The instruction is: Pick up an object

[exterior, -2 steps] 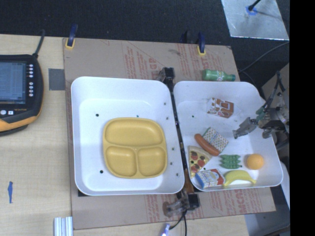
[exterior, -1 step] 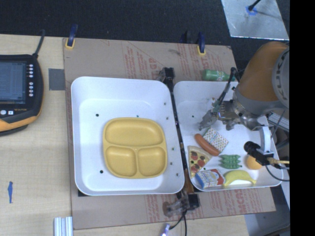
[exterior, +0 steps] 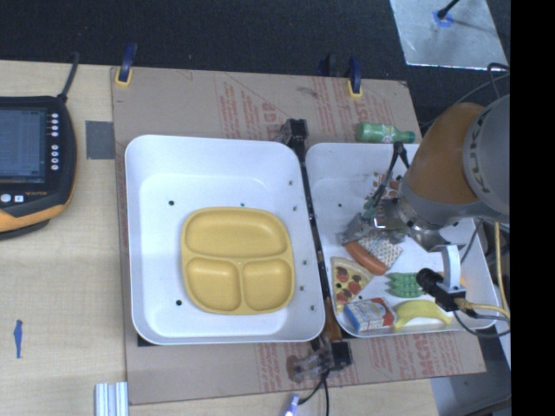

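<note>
You see two shallow white bins side by side on a sheet of brown cardboard (exterior: pixel 217 111). The left white bin (exterior: pixel 156 172) holds a yellow plastic tray with three compartments (exterior: pixel 237 259), lying flat near the middle.

The right white bin (exterior: pixel 334 176) holds the small toy food pieces. Near its front edge lie a flat pizza slice with red dots (exterior: pixel 347 279), a small red and white carton (exterior: pixel 368 314), a yellow banana (exterior: pixel 421 314) and a green ridged piece (exterior: pixel 404 283). Just behind them lies an orange-red sausage shape (exterior: pixel 368 256), slanted, and it rests on a pale speckled piece (exterior: pixel 387 251).

The grey arm with the orange band (exterior: pixel 451 159) reaches in from the right and bends down into the right bin. The gripper (exterior: pixel 375 222) is low over the middle of this bin, just behind the sausage shape. Its metal tip is dark and small here, and you cannot tell if it is released or clenched, or if any piece is in it.

Outside the bins, a green bottle-like object (exterior: pixel 385 133) lies on the cardboard behind the right bin. A black and orange handheld controller with a screen (exterior: pixel 33 167) rests on the wooden bench (exterior: pixel 61 319) at the far left.
</note>
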`<act>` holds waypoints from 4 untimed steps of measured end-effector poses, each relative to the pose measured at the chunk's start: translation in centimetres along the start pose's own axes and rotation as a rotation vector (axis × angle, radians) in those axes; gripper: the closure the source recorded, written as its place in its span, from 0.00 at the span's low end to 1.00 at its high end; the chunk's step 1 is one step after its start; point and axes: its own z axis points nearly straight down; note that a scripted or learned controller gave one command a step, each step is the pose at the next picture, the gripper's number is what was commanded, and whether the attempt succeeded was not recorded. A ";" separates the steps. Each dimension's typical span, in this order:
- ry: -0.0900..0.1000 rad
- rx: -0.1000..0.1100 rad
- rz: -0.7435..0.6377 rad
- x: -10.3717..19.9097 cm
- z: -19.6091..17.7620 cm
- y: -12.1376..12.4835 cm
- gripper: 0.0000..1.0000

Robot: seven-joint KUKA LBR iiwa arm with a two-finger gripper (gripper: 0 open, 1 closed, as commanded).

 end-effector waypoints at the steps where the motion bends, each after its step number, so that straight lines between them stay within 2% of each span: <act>1: 0.003 0.007 0.003 -6.1 -0.2 5.2 0.00; 2: 0.011 0.028 -0.004 -7.6 0.1 10.1 0.00; 3: 0.004 0.010 -0.001 0.0 0.4 4.6 0.00; 4: 0.003 0.010 0.000 -0.2 0.4 2.4 0.00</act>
